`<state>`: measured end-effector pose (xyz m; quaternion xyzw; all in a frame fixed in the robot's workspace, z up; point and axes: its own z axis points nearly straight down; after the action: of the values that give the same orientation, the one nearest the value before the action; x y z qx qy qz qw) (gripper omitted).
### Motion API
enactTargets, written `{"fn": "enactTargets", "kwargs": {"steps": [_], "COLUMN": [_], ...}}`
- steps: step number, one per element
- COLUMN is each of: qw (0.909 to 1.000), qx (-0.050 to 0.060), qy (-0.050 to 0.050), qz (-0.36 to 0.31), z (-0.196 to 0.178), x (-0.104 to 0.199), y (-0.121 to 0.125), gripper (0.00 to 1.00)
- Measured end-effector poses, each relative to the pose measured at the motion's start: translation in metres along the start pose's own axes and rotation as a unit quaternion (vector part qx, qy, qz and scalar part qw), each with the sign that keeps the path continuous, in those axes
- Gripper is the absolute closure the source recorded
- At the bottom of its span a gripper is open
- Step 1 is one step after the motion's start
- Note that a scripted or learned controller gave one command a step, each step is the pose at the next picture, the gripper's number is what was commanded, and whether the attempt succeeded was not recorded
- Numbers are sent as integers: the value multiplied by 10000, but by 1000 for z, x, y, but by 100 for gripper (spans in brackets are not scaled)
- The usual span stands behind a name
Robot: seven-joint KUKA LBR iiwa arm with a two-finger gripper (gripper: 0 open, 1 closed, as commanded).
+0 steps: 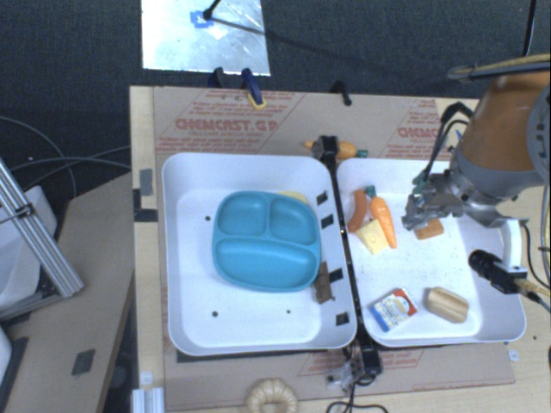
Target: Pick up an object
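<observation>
The gripper [424, 218] hangs low over the right bin [482, 329], near that bin's far edge and toward its right side, with the grey arm [504, 144] reaching in from the right. Directly under the fingers lies a small brown object [429, 228] — it seems to be touching the bin floor or barely off it, and whether the pincer is spread, pressed together, or pinching that piece cannot be told from this slant.

So the pick looks unfinished: the arm is down at a candidate object, yet nothing is visibly lifted clear of the bin.

The other choices in the right bin lie apart from the gripper — an orange carrot [383, 220] beside a yellow wedge [373, 238] near the bin's left wall, a red-and-blue packet [394, 308] close to the near edge, and a tan block [448, 304] toward the near right corner. The left bin [185, 256] carries a blue divided plate [265, 239] in its middle and a small dark piece [324, 286] by its right wall.

What is left, by my reading, is the whole proof of the task: a sure closing on the brown piece and a rise with it between the fingers.
</observation>
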<state>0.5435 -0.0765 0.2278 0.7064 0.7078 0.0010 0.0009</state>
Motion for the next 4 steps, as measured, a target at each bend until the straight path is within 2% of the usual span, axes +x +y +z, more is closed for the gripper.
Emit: {"fn": "enactTargets", "kwargs": {"steps": [1,2,3,4], "qw": [10000,10000,10000,10000], "qx": [3,13,0,4], "qy": [3,-2,-4,2], "qz": [-22,3,8,-16], "z": [-7,12,-4,-7], "x": [11,12,0,9], "y": [5,0,5,5], "gripper": [100,100,100,100]}}
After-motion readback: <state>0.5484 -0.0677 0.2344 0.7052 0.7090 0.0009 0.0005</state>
